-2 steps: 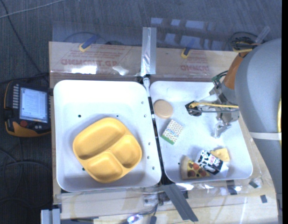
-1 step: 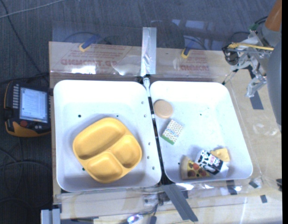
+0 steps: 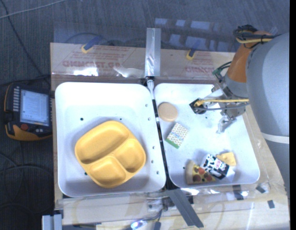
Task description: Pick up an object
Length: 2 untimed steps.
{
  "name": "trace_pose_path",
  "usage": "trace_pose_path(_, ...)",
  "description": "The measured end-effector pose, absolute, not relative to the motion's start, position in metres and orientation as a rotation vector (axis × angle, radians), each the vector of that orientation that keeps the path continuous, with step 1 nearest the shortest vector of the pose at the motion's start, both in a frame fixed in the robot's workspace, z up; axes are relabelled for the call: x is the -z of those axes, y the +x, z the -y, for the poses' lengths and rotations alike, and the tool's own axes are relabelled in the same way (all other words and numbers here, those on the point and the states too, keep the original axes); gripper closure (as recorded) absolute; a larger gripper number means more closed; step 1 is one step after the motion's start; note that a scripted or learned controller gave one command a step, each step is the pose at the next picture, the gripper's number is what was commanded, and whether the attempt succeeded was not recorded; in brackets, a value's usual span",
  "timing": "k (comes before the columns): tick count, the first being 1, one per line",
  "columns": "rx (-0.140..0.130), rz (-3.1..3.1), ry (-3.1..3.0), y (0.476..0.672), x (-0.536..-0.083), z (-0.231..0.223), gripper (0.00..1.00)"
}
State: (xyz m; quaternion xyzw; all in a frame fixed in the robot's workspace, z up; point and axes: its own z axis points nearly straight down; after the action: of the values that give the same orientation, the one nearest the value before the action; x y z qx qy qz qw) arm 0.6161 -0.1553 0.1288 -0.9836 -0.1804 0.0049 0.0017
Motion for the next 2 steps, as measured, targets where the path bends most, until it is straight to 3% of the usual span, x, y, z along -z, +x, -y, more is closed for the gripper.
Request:
trace_pose_path(1,0.018,0.568,-3.093,0.545,-0.089,0.153,0.00)
trace_pose_path(2,-0.004,0.325,-3.109,0.605,-0.087,0.215,0.00)
